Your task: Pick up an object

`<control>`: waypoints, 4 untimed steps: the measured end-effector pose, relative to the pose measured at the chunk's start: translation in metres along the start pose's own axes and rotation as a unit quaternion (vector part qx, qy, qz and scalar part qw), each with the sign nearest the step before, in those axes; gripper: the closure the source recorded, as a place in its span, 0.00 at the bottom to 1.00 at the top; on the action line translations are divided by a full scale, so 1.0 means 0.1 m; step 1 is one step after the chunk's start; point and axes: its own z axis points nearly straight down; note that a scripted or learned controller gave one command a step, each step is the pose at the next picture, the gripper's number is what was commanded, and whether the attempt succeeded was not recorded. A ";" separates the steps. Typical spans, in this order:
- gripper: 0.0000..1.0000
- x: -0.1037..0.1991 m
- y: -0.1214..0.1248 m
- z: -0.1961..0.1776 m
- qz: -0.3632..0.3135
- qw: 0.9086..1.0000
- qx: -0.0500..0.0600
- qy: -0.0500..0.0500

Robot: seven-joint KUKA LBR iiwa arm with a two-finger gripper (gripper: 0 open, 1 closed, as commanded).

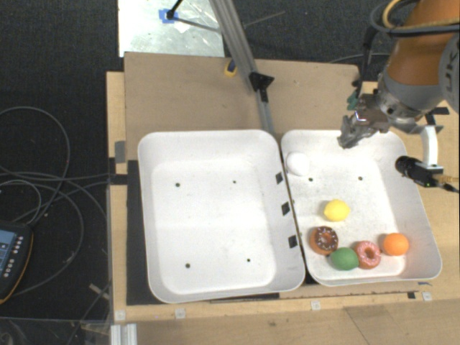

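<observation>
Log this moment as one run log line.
end effector: above right bin's far edge | grasp: none seen | right bin: white ball, yellow ball, two donuts, green ball, orange ball

There is one camera, fixed high above the worktop and tilted down at a slant, so the far edge sits toward the top of the picture. It stands far enough back to take in both white bins: the left bin and the right bin, with dark floor and cables at the left. The arm comes in from the right side.
</observation>
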 end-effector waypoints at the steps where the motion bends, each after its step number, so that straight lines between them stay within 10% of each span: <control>1: 1.00 0.38 -0.18 0.05 0.000 1.000 0.001 0.000; 4: 1.00 1.82 -0.95 0.10 -0.001 1.000 0.001 0.001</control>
